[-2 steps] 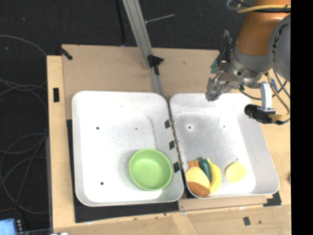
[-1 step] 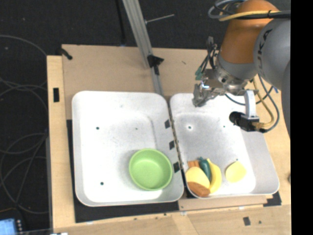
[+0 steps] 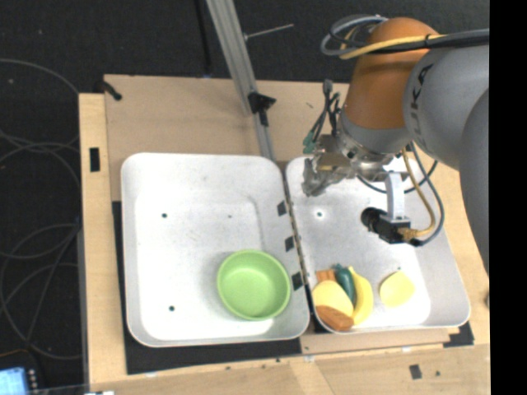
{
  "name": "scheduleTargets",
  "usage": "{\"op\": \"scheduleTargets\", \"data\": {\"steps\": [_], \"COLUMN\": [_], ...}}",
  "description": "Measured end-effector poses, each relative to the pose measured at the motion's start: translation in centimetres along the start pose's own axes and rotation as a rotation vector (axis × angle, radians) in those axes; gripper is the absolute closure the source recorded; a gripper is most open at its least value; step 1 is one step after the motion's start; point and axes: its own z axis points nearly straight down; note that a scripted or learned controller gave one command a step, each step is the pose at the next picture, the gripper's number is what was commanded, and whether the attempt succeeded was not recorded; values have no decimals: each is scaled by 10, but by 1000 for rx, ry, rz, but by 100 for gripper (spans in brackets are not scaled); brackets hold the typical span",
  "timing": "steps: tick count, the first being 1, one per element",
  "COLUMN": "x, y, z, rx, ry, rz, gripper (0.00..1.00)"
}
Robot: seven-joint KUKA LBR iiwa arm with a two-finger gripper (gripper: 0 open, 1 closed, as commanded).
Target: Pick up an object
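Camera view shows the gripper (image 3: 315, 179) hanging over the right bin's (image 3: 428, 257) far left corner, jaw state unclear, nothing lifted, toys (image 3: 342, 296) untouched near.

light: even, overhead | glare: white bins (image 3: 198, 212) slightly washed | focus: soft overall

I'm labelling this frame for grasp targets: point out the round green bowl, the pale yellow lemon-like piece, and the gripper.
Round green bowl (image 3: 254, 284): camera view, inner bottom.
Pale yellow lemon-like piece (image 3: 396, 289): camera view, middle of its top.
Gripper (image 3: 315, 183): camera view, at its fingertips.
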Motion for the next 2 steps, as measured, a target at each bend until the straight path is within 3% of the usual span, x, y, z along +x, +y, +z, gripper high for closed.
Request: {"op": "scheduleTargets", "data": {"steps": [2], "x": [96], "y": [-38], "z": [-2], "rx": [1], "ry": [4], "rz": [-7], "gripper": [100]}}
